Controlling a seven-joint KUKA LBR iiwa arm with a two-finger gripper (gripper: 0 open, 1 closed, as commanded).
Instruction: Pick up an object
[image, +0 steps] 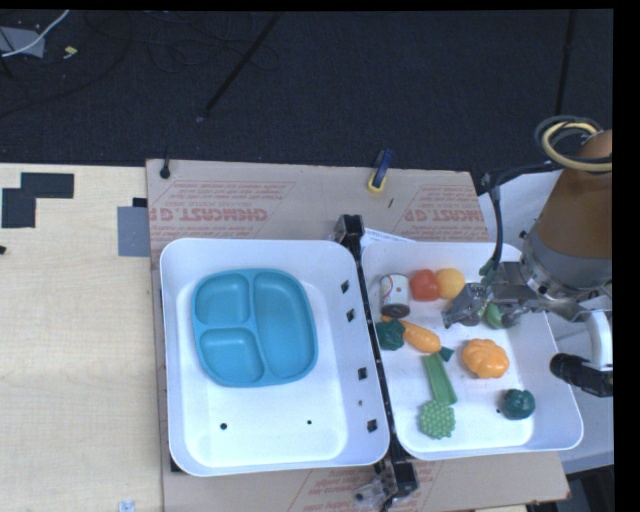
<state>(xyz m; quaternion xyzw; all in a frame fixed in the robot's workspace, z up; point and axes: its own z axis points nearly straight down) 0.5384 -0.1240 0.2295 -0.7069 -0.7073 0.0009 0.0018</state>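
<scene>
Toy foods (484, 357) in right bin (560, 432); gripper (467, 306) above, jaw state unclear; cardboard (250, 205) print unreadable.

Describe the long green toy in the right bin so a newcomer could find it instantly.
Start at the right-hand white bin, the one crowded with toy food. Near its front edge lies the long green toy, a straight stalk ending in a bumpy rounded head. Its neighbours, the orange pepper-like toy and the dark teal lump, are short and round.
</scene>
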